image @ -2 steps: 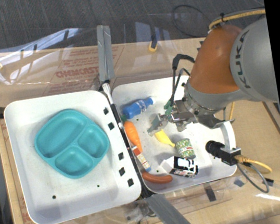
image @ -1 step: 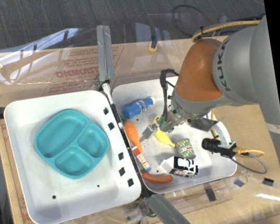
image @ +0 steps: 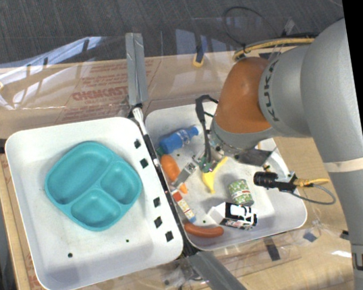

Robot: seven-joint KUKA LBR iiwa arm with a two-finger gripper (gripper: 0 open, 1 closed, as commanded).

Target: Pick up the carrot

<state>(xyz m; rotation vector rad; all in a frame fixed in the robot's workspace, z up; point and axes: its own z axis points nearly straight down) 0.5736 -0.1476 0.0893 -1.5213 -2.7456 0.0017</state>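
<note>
Red block lettering runs across the clear plastic sheet (image: 100, 85) behind the bins; it seems to begin "CHEMCAST", the rest too faint to read. White "KUKA" lettering shows on the grey arm (image: 308, 80), beside the orange band, and a partial "KU" lower on the arm at the frame's bottom right. The small green can (image: 240, 192) and the black-and-white box (image: 239, 216) carry labels, print too small to make out.

Carrot (image: 170, 168): orange, lying in the right bin (image: 295, 215) against its left wall, just below the blue bottle (image: 178, 138). End effector (image: 206, 165) is low over the middle of the same bin, to the carrot's right, near but apart from it. It sits just above the yellow banana (image: 210, 176). Cannot tell whether it is spread or pressed together. Nothing visibly pinched.

A red sausage (image: 203, 231) lies at the right bin's front-left corner. Left bin (image: 43, 265) holds a teal divided plate (image: 92, 185). Both bins sit on the table (image: 322, 258).
</note>
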